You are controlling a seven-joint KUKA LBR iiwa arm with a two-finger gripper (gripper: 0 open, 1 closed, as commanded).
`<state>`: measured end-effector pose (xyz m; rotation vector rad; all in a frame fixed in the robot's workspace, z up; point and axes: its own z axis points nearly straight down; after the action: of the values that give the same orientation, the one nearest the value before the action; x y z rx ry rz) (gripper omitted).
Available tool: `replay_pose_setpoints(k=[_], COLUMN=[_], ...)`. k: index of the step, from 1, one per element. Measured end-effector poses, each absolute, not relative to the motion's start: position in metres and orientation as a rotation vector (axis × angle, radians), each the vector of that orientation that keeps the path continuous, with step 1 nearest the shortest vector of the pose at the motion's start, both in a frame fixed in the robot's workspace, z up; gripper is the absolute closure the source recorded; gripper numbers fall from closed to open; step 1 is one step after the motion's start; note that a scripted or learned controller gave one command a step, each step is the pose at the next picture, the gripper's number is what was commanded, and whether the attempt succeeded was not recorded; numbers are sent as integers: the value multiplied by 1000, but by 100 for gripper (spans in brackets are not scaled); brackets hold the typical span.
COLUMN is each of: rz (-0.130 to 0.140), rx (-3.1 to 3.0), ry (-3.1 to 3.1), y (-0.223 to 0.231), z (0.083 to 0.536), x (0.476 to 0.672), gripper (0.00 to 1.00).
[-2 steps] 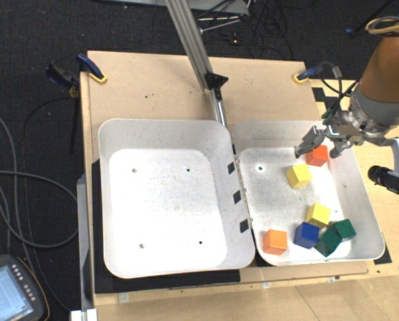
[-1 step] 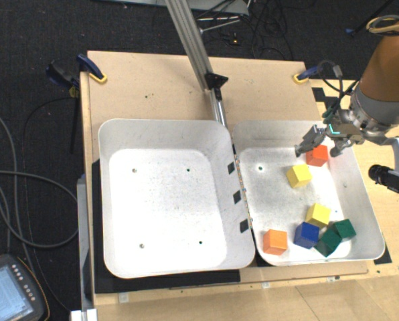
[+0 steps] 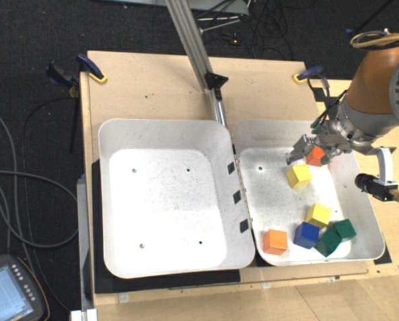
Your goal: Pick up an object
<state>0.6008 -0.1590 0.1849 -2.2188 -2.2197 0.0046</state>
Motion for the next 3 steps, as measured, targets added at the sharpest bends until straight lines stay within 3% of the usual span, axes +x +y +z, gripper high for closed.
replay_pose_setpoints(k=[1,2,3], rz=[1,-4,-2], rx=[-2225,-2229,-2225], ry=[-2225,-2226,-2223], y=[-154,-155,-154], z=[126,117,124], x=[598,600,599], gripper=[0,0,100])
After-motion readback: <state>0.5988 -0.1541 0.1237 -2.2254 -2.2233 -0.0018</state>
